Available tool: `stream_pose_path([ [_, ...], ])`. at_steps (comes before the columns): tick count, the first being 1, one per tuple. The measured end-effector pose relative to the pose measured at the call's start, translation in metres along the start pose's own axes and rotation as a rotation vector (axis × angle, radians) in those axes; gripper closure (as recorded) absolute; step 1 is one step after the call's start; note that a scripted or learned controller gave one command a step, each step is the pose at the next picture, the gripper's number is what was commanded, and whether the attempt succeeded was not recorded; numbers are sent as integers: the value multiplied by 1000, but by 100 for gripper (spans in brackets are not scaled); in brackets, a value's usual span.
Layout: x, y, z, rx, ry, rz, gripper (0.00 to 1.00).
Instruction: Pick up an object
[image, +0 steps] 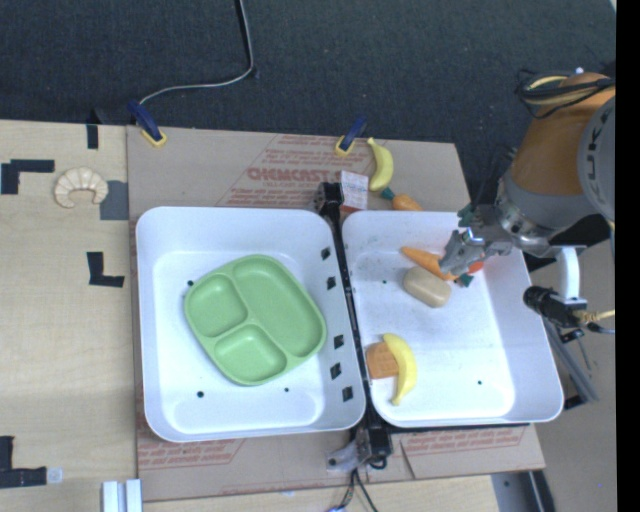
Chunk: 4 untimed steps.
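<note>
- Camera view: the end effector hangs low over the right bin, at the carrot's right end; how far it is open cannot be told.
- A beige block lies just below the carrot.
- A banana rests well below the carrot, near the bin's front.
- A green tray sits in the left bin.

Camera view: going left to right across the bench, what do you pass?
Croissant → green divided plate → banana in the right bin → beige block → gripper
</note>
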<state>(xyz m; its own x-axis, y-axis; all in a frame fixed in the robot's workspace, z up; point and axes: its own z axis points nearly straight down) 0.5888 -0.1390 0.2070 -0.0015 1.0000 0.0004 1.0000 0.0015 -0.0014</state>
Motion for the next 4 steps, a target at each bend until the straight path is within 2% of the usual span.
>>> stream_pose_path([
  [1,-31,64,98,-14,-2,-1,0],
  [2,-64,73,116,-2,-1,0,0],
  [3,-85,80,24,-4,-3,0,0],
  [4,-85,19,120,-2,-1,0,0],
])
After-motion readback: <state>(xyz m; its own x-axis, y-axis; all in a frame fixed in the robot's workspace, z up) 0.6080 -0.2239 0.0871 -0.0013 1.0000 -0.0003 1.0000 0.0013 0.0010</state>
